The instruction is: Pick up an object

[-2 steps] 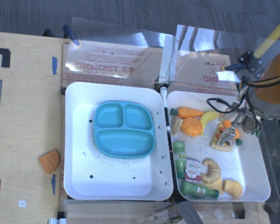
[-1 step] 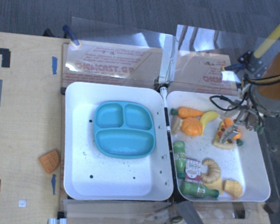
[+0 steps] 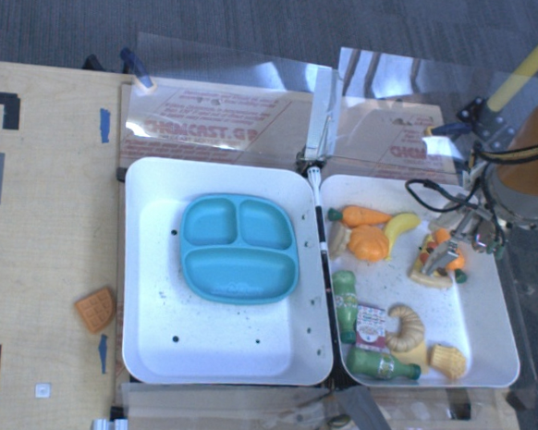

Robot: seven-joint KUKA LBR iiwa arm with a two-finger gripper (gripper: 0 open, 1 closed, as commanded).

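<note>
Far left on the wooden worktop: a small waffle-like toy, lying apart from both bins and out of play. Next, the left bin, bearing just a blue divided plate near its middle; flat, broad, poor for a two-finger pinch, so best passed over.

Then the right bin, crowded. Along its left wall, an upright-looking green toy bottle beside a small printed packet. Toward the back, a toy carrot, an orange round fruit and a banana, bunched close together. Nearer the front, a croissant, a second green bottle lying on its side, and a yellow wedge.

Farther right, a beige toy slice with orange topping, flat on the bin floor and well apart from the rest: the likely target. Directly over it, low and seemingly touching its top, the jaws, hanging from the grey arm with cables around the wrist. Cannot tell how far the jaws stand open, nor whether anything sits between them; no sign of a lift yet.

To do this step well: centre over the slice, straddle its narrow width rather than its length, press down close to the bin floor before closing, then rise straight and slowly. Probable risk: pinching only the topping or skidding the flat piece sideways.
</note>
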